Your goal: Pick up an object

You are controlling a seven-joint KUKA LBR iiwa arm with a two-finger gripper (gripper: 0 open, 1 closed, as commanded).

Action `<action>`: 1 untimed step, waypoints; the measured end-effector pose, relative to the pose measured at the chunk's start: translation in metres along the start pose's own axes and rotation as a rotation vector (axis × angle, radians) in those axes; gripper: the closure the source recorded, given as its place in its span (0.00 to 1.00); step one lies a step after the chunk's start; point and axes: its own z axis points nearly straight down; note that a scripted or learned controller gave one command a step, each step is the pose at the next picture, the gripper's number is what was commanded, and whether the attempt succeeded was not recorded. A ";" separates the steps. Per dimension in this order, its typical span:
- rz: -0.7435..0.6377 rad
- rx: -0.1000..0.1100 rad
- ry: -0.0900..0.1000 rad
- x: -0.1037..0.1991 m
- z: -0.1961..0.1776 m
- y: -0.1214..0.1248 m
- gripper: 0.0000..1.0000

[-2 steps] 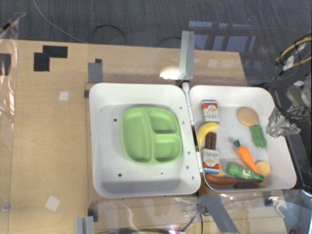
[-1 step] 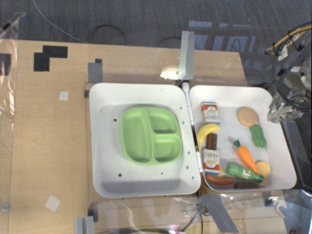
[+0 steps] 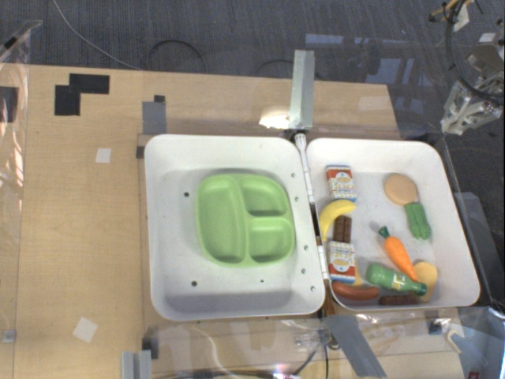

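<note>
The right bin (image 3: 442,172) holds several toy foods. Down its left side lie a red-and-white carton (image 3: 340,182), a banana (image 3: 333,212), a brown chocolate bar (image 3: 342,228) and a second carton (image 3: 341,260). A tan round cookie (image 3: 401,188) and a green pickle (image 3: 418,220) sit toward the right. Lower down are a carrot (image 3: 397,253), a green bottle (image 3: 394,278), a red sausage (image 3: 356,293) and a small yellow piece (image 3: 425,272). My gripper (image 3: 467,110) hangs beyond the bin's far right corner, well above and apart from every object.
The left bin (image 3: 170,290) holds a green divided plate (image 3: 243,219). A metal post (image 3: 302,89) stands behind the seam between the bins. Cables and arm hardware (image 3: 477,54) crowd the top right. Bare wooden bench (image 3: 71,235) lies to the left.
</note>
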 end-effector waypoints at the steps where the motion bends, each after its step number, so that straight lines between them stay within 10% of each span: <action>1: 0.003 0.007 -0.008 -0.002 -0.014 -0.001 1.00</action>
